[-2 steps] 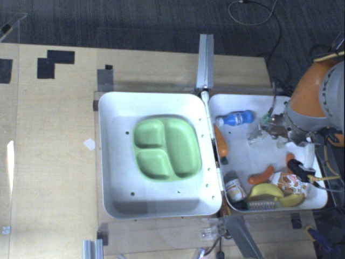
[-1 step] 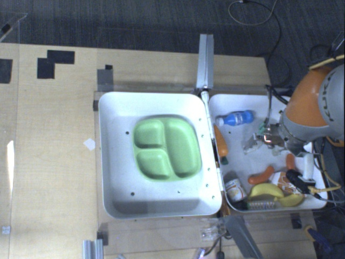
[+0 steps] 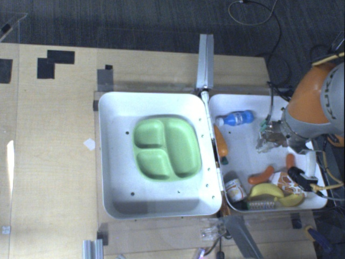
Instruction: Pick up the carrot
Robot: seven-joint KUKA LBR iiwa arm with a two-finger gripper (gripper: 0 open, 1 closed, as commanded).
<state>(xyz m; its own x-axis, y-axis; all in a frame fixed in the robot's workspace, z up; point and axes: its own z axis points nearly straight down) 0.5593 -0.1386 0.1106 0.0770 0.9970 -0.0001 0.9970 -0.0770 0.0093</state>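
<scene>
Carrot: slim orange carrot with a dark green tip (image 3: 220, 143) lies lengthwise against the left wall of the right shallow white plastic bin (image 3: 245, 169).
Gripper: metal two-finger gripper (image 3: 268, 140) hangs inside that bin, well right of the carrot; grasp cannot be told.
Bottle: clear plastic bottle with blue label (image 3: 235, 117) lies near the bin's far wall.
Banana: yellow banana (image 3: 275, 192) rests at the bin's near wall.
Tray: green three-compartment tray (image 3: 166, 147) sits left of that bin.
</scene>
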